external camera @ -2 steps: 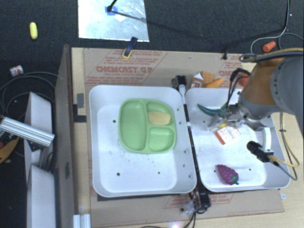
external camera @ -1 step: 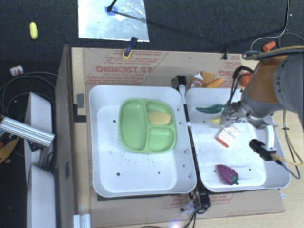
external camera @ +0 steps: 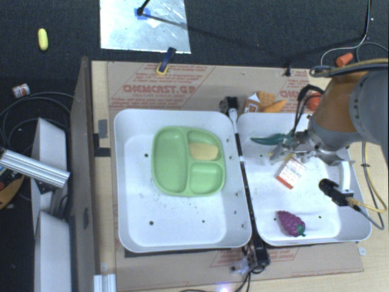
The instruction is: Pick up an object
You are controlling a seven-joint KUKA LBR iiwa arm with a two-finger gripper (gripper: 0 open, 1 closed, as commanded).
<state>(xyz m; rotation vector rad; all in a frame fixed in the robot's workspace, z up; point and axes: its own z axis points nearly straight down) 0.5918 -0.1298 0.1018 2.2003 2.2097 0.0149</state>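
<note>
Pincer (external camera: 290, 152) hangs just above the small carton (external camera: 290, 173), spread unclear; drop straight, centre over it, then clamp.

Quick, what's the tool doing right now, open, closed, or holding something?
Tool: open or closed cannot be told from this view. It sits low in the right bin, by the teal object and above the small white and orange packet.
</note>
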